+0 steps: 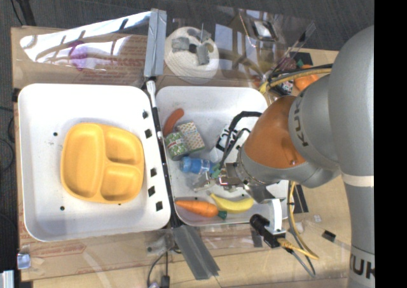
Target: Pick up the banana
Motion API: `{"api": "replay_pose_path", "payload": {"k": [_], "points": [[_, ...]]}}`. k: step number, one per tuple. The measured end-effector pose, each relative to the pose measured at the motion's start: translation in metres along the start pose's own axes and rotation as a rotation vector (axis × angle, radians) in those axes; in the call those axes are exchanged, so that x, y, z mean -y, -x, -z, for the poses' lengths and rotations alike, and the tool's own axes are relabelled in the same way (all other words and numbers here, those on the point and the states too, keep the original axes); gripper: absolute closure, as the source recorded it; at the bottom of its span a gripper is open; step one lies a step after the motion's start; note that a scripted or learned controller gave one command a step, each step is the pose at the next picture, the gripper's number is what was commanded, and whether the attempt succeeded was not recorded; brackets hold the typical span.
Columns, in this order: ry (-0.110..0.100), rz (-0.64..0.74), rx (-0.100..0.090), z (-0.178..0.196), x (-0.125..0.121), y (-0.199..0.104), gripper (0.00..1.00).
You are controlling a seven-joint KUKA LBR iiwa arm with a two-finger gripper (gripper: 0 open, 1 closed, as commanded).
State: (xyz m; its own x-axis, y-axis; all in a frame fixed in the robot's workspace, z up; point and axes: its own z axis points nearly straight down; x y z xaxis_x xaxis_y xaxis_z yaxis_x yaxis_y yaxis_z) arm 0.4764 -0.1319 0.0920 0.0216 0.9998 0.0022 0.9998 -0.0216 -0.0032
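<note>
Bright, even light falls from above. The white bins (38, 153) are close to overexposed, with soft shadows along their inner walls. Glare streaks the clear plastic panels (82, 45) at the far side. The picture is fairly sharp, a little grainy, and dark beyond the counter (318, 242).

Banana (233, 203) right of carrot (198, 208) – right bin (210, 97)

The only lettering readable is a partial "KU" in dark letters on the grey arm (359, 217) at lower right.
</note>
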Motion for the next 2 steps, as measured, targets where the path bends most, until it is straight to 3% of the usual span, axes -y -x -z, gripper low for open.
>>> {"api": "replay_pose_path", "payload": {"k": [1,2], "points": [[0.005,0.086,0.002,0.0007,-0.0016,0.0268,0.0],[0.004,0.086,0.002,0.0006,-0.0015,0.027,0.0]]}}
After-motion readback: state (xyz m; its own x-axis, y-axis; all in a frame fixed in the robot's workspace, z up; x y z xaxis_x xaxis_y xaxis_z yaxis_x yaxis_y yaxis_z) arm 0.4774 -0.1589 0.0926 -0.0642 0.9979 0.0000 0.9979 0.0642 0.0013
